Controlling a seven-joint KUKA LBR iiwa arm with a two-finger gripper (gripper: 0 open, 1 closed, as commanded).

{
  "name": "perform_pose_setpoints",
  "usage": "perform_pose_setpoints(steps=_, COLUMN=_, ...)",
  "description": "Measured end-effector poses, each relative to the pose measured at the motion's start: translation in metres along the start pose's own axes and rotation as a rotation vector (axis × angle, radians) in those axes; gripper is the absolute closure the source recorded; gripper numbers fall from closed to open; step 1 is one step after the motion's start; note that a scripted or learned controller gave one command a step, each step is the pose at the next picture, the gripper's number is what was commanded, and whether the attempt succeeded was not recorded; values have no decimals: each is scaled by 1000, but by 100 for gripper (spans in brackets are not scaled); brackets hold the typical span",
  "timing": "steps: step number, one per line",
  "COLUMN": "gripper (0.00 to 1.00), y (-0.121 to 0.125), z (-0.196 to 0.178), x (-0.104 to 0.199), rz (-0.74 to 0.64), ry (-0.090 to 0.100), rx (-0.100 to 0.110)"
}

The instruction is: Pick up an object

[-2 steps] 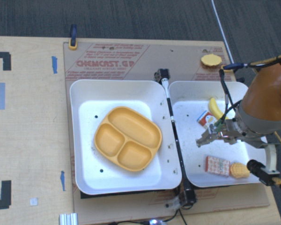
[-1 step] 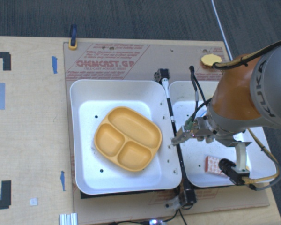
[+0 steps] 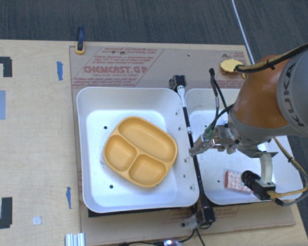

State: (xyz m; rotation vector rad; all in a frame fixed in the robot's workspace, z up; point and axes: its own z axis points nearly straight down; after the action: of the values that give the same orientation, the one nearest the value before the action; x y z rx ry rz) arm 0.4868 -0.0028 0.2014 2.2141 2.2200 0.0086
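A small red and white packet (image 3: 237, 181) lies in the right bin (image 3: 215, 188), near its front. A yellow three-compartment plate (image 3: 139, 151) rests in the middle of the left bin (image 3: 92, 117). My gripper (image 3: 211, 144) hangs over the left part of the right bin, close to the wall between the two bins. It is up and left of the packet and apart from it. The grey and orange wrist (image 3: 262, 106) above covers most of the gripper. I see nothing held in it.
A yellow round disc (image 3: 229, 65) lies on the cardboard sheet behind the right bin. Cables (image 3: 215, 94) run from the wrist across the back of that bin. A black fitting (image 3: 256, 184) with a white bracket sits just right of the packet.
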Motion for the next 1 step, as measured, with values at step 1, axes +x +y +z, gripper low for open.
perform_pose_setpoints(steps=1, gripper=100, y=-6, z=-4, x=4, rz=1, ry=1, rx=5)
